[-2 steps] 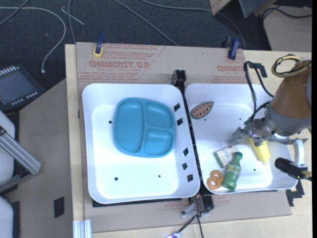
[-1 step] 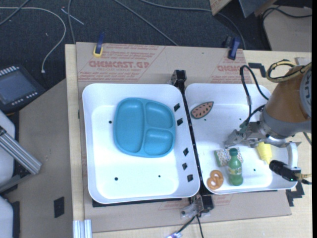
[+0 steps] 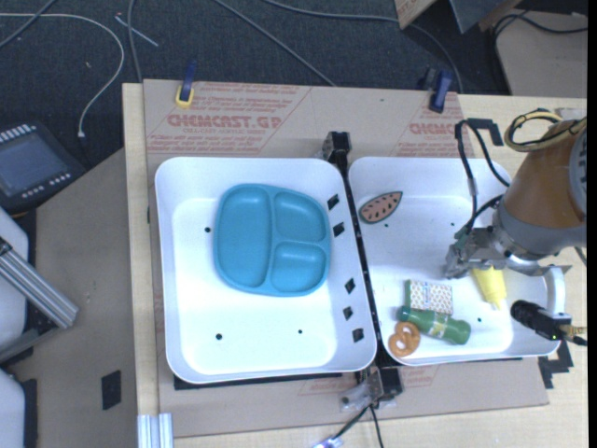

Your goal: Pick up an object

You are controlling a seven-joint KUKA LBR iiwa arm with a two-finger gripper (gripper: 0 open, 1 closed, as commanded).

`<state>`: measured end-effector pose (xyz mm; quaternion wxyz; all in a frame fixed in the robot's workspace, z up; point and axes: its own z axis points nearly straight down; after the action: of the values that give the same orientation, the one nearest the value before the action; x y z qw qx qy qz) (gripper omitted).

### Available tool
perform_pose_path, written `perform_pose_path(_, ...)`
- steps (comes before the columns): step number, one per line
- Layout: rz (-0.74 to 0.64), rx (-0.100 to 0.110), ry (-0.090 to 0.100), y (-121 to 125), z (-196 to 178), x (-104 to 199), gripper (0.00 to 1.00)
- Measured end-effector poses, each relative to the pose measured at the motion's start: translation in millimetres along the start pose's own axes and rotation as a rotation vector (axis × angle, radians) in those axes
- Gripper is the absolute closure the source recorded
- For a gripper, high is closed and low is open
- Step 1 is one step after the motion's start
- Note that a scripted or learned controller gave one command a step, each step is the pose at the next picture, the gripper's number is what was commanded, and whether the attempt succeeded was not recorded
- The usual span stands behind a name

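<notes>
My arm reaches into the right bin [image 3: 438, 180], gripper [image 3: 471, 258] low beside a yellow piece [image 3: 492, 285]; I cannot tell its grip. Nothing looks lifted yet: bottle [image 3: 438, 325], ring [image 3: 405, 340] and patterned block [image 3: 430, 296] lie nearby. A blue tray [image 3: 270, 239] sits in the left bin [image 3: 187, 278]

Robotics lab: clamped bench [image 3: 280, 119], loose floor cables [image 3: 103, 35].

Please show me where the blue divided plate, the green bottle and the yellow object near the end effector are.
blue divided plate [image 3: 272, 241], camera view, on the ridge where its compartments meet.
green bottle [image 3: 438, 325], camera view, on the middle of its body.
yellow object [image 3: 492, 286], camera view, on its middle, beside the end effector [image 3: 466, 258].
</notes>
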<state>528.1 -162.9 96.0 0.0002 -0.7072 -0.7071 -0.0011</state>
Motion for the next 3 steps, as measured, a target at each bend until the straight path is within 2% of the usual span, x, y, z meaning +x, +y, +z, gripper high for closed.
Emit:
perform_pose_path(2, -0.002, -0.006, -0.004, 11, -127, 0, 1.00)
perform_pose_path(3, -0.002, -0.006, -0.004, 13, -176, 0, 1.00)
